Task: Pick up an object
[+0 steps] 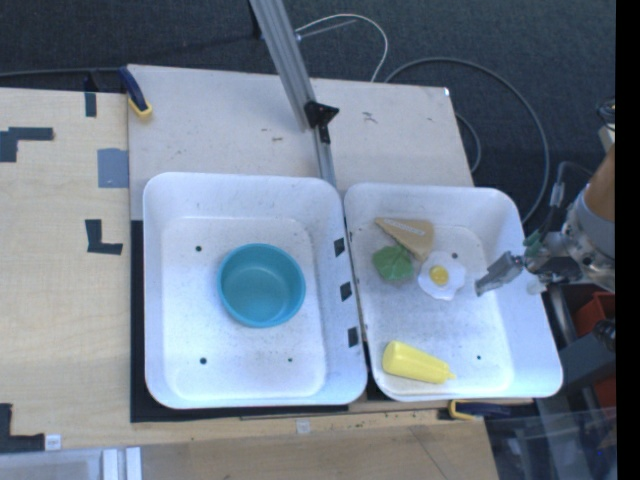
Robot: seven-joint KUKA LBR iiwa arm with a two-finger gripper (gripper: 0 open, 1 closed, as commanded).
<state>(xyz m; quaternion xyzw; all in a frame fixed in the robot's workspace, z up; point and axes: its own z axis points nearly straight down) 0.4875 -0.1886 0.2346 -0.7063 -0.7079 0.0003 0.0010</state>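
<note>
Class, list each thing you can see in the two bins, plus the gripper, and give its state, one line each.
Blue bowl: upright, open side up, in the left bin.
Tan wedge: lying flat in the right bin.
Green piece: lying beside the wedge.
Toy fried egg: flat, yolk up.
Yellow piece: lying on its side near the front rim.
Gripper: over the right bin, holding nothing.

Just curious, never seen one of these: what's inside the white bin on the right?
The right bin holds a tan wedge, a green piece touching it, a fried-egg toy and a yellow corn-like piece. What lies beneath them is covered.
</note>
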